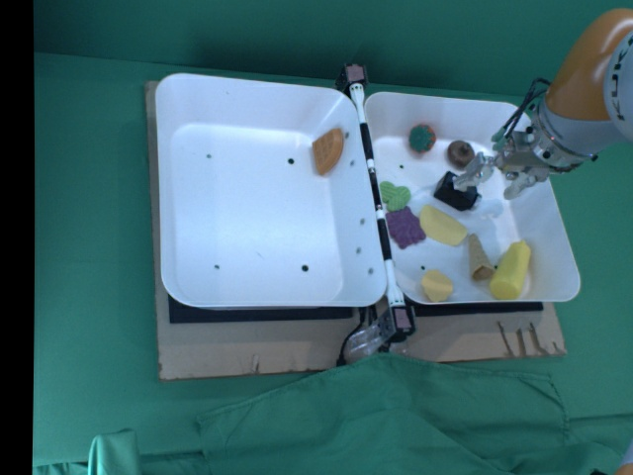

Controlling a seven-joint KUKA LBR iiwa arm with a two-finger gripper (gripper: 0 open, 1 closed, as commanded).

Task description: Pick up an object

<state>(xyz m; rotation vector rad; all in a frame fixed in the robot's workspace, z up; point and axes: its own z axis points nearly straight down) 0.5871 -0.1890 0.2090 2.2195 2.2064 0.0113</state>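
Note:
My gripper (497, 177) hangs over the right bin (560, 255), near its far right side, open with nothing between its fingers. A black block (455, 192) lies just left of the left finger (477, 171). A brown round piece (460, 152) sits close by, toward the back. Also in this bin are a dark green round piece (422, 138), a light green piece (395, 195), a purple piece (405, 227), a yellow oblong (442, 225), a tan cone (479, 257), a yellow bottle shape (510, 270) and a yellow wedge (436, 285).
The left bin (198, 107) holds one orange slice (328, 150) near its far right corner. A black-and-white divider bar (376, 206) runs between the bins. Green cloth (396, 414) is bunched in front of the bench.

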